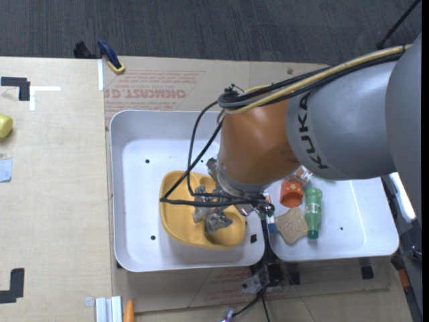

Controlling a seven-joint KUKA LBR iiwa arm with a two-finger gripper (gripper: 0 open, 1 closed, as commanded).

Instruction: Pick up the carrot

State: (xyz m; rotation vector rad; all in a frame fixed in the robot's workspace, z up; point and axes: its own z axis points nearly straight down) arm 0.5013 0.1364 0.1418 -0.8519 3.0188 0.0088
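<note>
Arm [335, 113] first: the grey bulk with its orange band sweeps in from the right and hangs over the left bin [134, 153], covering that bin's right wall and far right corner. The left bin itself sits on a sheet of printed cardboard [154, 89] that shows beyond its far rim. The right bin [362, 237] stands flush against the left bin's right side, its far half under the arm. Inside the left bin, towards its near right corner, lies a yellow dish [175, 213], and the gripper [216, 215] is down right over that dish's right part, black cables looping across it. Released or clenched? I cannot tell, the metalwork there is a dark tangle.

Over the left bin's right wall, in the neighbouring bin, a brown speckled slice [291, 225] lies nearest that wall. A green bottle [313, 212] lies just beyond it, touching its right edge. The carrot [291, 194], a stubby orange piece, lies farther back, just clear of the left bin's wall, tucked against the arm and well apart from the gripper. Far left of the left bin, a small yellow object [4, 125] lies on the bench.
</note>
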